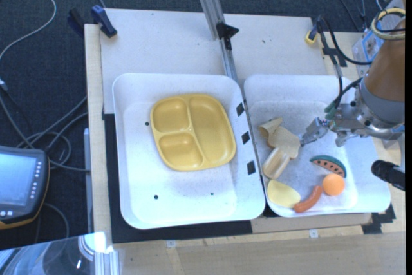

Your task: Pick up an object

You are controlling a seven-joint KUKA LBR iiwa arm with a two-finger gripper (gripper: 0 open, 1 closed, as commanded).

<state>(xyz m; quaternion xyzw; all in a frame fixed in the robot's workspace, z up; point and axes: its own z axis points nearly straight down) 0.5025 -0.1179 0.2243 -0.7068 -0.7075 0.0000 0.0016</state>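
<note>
Low, tool [315, 131] over right bin [360, 90]

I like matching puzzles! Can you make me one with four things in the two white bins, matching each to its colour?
Things:
1. divided plate
2. ball
3. watermelon slice
4. carrot-shaped toy

Colours:
A. red with a green rind
B. orange-red, long and thin
C. yellow
D. orange and round

Pairs: 1-C, 2-D, 3-A, 4-B
</note>
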